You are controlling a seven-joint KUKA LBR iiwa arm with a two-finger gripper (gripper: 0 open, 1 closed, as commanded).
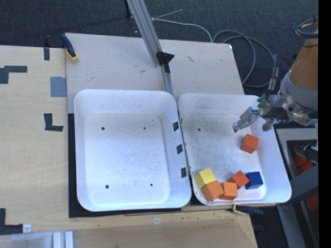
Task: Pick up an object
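Four orange blocks (249,143), one yellow block (205,177) and one blue block (254,180) sit in the right bin (217,112), none elongated, the gripper (254,119) at one o'clock spread wide, holding nothing.

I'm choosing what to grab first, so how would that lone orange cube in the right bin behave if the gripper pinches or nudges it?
The lone orange cube looks rigid, with flat faces and crisp edges, so it should probably hold its shape when pinched. It would likely slide rather than roll on the right white bin. It sits apart from the blocks, so a nudge from the gripper probably disturbs nothing else.
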